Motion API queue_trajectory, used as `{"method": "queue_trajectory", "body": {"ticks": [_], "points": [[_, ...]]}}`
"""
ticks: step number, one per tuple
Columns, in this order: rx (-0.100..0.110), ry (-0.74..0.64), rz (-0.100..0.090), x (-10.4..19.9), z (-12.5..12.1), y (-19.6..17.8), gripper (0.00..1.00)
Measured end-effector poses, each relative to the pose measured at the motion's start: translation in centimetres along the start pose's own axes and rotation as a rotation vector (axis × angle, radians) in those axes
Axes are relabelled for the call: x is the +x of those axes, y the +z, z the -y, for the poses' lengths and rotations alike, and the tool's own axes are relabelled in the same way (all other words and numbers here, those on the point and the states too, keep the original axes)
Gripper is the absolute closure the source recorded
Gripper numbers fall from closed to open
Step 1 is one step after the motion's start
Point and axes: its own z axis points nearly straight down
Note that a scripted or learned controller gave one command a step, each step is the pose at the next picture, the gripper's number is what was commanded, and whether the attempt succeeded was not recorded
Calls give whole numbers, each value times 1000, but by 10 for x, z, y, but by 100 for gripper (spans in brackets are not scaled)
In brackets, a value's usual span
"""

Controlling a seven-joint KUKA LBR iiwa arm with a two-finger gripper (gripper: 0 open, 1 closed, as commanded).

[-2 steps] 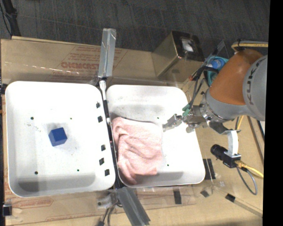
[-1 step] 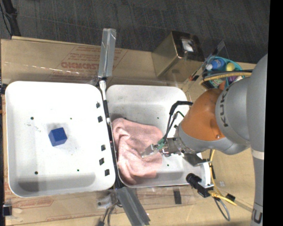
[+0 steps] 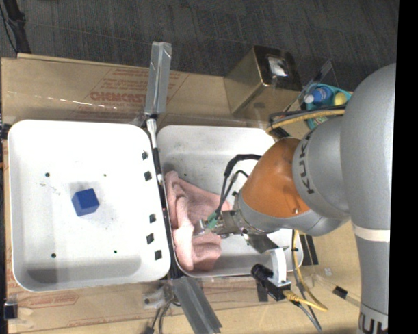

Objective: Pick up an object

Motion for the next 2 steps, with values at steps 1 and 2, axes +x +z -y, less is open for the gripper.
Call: {"method": "queue_trajectory", "body": {"ticks": [1,2], "points": [[5,73,0,-9,-6,-19,0],[1,124,1,13,-26,1,0]]}}
